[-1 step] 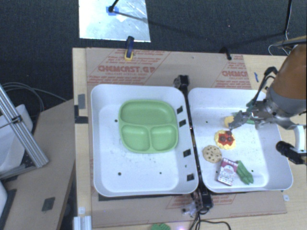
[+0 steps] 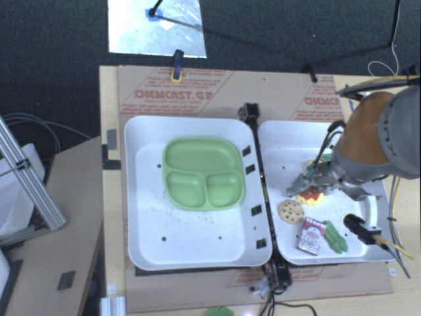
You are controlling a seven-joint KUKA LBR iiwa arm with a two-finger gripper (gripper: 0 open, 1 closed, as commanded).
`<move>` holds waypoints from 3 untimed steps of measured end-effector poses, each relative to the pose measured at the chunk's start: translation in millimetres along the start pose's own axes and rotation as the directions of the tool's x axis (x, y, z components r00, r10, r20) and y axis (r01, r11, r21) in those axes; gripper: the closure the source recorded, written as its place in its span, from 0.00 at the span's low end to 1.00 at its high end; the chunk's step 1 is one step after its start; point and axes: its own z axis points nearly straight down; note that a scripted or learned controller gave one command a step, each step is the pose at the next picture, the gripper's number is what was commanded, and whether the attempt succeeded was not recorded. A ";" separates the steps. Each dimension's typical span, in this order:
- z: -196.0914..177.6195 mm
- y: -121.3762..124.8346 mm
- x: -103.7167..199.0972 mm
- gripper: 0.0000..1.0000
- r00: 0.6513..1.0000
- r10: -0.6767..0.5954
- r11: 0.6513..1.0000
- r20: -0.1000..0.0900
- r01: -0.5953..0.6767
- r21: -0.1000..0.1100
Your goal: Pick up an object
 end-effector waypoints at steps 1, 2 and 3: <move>-112.7 48.2 49.0 0.00 1.000 -0.006 1.000 0.001 0.006 -0.016; -3.8 67.5 2.7 0.00 1.000 0.005 1.000 0.005 -0.005 -0.012; -6.6 17.6 17.9 0.00 1.000 0.006 1.000 0.001 -0.006 -0.003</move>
